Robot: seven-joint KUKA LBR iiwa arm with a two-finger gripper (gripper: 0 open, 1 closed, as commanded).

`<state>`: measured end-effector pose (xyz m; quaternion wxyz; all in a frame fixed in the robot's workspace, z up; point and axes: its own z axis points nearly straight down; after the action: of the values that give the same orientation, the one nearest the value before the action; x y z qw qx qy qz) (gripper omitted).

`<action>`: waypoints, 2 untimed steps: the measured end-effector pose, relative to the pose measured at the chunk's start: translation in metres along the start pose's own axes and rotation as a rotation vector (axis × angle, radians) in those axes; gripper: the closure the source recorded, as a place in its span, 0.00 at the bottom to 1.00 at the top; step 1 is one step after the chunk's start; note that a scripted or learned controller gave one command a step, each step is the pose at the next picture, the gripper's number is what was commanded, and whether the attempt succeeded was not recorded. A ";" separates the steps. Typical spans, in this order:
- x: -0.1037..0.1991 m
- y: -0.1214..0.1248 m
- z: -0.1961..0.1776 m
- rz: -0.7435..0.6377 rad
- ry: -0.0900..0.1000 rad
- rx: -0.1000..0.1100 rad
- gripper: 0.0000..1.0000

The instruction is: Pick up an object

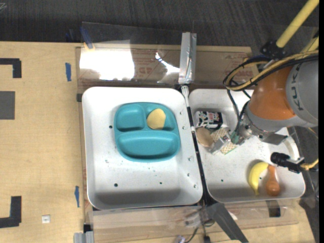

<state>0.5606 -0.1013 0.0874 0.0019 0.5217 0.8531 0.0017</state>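
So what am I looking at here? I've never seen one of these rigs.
One camera looks down at a slant on a bench with two white bins. The grey and orange arm is a robot reaching in from the right; its gripper is low in the right bin, by some small items I can't identify. A banana and an orange thing lie nearer the front. The left bin has a teal tray with a yellow piece on it. I can't tell if anything is gripped.

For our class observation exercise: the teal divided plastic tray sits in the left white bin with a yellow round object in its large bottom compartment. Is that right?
Not quite. In the camera view the yellow round object lies in the upper right compartment of the teal divided plastic tray, which sits in the left white bin.
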 end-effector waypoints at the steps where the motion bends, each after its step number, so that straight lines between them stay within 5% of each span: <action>1: -0.002 0.002 -0.008 0.001 -0.001 -0.002 1.00; 2: 0.048 0.025 -0.094 0.296 0.002 0.007 1.00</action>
<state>0.5605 -0.0468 0.1819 -0.0011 0.6418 0.7669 -0.0005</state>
